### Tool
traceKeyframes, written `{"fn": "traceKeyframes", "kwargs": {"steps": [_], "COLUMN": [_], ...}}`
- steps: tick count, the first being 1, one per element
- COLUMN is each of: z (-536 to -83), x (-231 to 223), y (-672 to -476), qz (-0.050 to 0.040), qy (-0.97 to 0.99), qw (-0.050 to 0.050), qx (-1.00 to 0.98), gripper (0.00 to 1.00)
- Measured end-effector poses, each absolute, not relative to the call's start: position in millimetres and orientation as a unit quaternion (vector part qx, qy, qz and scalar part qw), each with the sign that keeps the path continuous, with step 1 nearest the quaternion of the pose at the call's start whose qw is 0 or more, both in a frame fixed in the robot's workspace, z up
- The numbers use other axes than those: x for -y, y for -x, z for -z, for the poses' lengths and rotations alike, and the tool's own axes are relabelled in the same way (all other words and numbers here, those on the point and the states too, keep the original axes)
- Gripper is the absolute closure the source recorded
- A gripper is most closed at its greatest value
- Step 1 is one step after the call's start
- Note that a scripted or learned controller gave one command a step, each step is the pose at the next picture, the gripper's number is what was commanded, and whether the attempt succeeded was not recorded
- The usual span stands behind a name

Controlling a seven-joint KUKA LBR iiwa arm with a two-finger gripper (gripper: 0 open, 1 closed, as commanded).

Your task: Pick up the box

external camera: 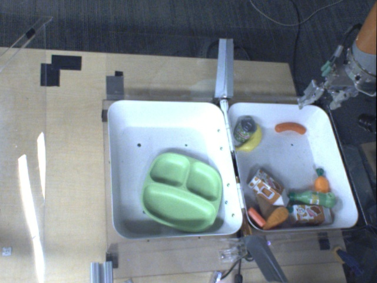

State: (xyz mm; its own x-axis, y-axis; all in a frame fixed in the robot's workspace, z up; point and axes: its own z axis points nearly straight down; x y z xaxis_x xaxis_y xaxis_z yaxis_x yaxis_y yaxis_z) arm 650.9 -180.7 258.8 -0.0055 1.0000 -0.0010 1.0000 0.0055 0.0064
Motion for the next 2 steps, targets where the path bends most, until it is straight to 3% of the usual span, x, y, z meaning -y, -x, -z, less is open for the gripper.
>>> {"fn": "traceKeyframes", "kwargs": {"steps": [1, 2], "z": [-130.2, -88.8], "x": [161.6, 131.7], "y": [-617.3, -598.8], "qz": [-0.0014, -0.0034], "qy": [-0.688, -0.682], "qw": [0.002, 0.004], "qx": [-0.726, -0.731], "gripper": [0.0, 0.0]}}
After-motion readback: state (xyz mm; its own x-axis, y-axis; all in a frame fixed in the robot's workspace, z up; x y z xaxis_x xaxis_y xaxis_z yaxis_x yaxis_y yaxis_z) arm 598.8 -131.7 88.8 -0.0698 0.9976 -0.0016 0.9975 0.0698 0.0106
